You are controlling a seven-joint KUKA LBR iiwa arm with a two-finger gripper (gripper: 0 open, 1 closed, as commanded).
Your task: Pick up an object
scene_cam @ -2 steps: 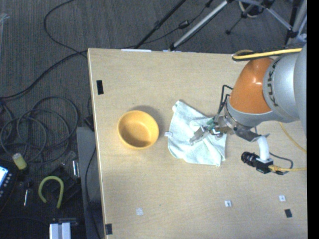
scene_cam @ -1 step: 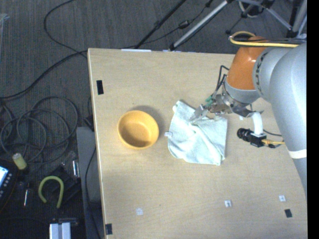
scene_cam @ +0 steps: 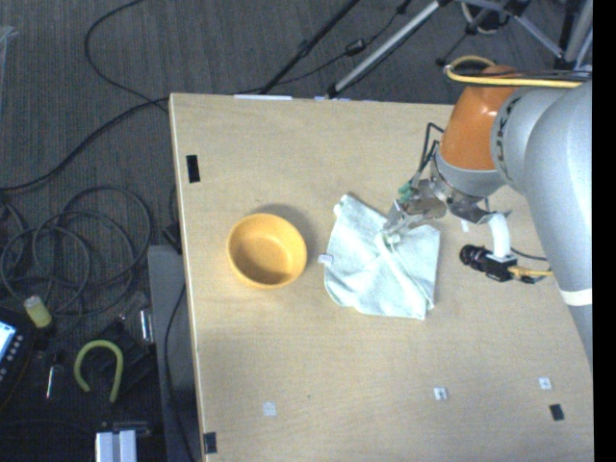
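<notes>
Grey and orange, the arm slants down from the right, its gripper (scene_cam: 397,227) pinching the upper edge of the pale cloth (scene_cam: 382,269) lying just below-left on the worktop (scene_cam: 289,373).

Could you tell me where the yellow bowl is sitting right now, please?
The bowl sits upright on the tabletop, left of centre in the camera view, just left of the cloth and apart from it.

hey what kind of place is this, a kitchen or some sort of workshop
Most likely a robotics lab, not a kitchen. A robot arm works over a bare wooden bench holding a yellow bowl and a white cloth, with loose cables on the carpet.
</notes>
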